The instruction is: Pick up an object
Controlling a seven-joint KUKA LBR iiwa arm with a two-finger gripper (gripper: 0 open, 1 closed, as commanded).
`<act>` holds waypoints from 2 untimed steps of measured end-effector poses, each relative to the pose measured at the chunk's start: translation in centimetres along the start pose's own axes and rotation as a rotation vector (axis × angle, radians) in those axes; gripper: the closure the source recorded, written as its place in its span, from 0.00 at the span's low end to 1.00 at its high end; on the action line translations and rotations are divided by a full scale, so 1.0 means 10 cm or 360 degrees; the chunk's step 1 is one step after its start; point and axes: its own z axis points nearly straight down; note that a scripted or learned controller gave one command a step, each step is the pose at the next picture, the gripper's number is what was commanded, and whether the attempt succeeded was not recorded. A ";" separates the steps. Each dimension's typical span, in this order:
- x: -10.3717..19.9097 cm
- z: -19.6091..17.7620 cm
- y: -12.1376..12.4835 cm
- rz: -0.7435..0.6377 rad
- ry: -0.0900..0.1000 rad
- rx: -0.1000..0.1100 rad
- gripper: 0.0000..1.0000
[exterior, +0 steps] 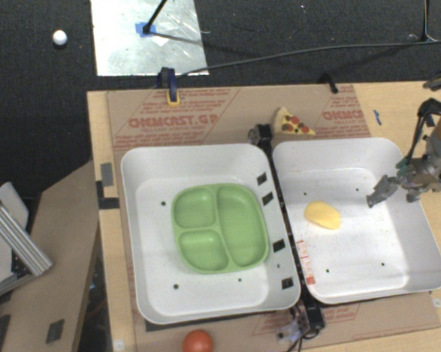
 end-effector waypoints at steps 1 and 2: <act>0.00 -0.05 0.03 -0.0004 -0.0004 -0.0016 0.00; 0.05 0.56 0.00 -0.0002 -0.0001 -0.0008 0.00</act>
